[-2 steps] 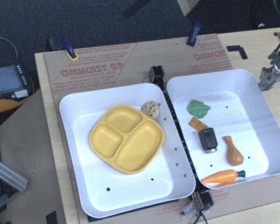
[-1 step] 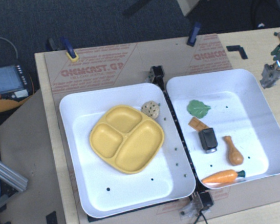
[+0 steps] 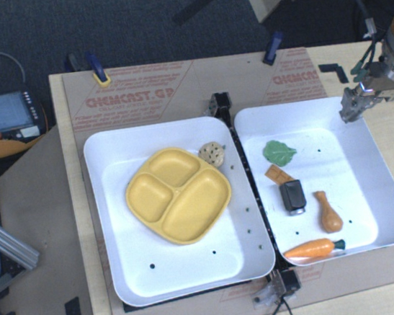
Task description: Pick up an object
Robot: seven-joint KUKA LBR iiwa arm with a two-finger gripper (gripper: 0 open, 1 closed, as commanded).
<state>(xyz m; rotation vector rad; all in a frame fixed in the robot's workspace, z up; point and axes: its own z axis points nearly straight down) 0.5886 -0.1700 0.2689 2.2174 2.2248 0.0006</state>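
Hovers at the far right corner of the right bin (image 3: 369,143): end effector (image 3: 353,111), nothing between its tips; open or closed cannot be told at this angle. Below and to the left of the end effector, well apart from it, lies the green leaf (image 3: 279,152). Further down in the same direction sit a small brown block (image 3: 278,174), a black box (image 3: 293,196) and a brown drumstick (image 3: 328,212). Farthest from the end effector, against the near wall, rests the carrot (image 3: 310,250).

Probably light, all toy pieces of hard plastic, likely smooth and a bit slippery. Best bet: the drumstick, taken across its thin neck, or the black box across its short sides. Flat leaf likely hard to pinch. Far to the left of the end effector, in the other bin (image 3: 125,265): a yellow plate (image 3: 179,194) and a cookie (image 3: 212,153).
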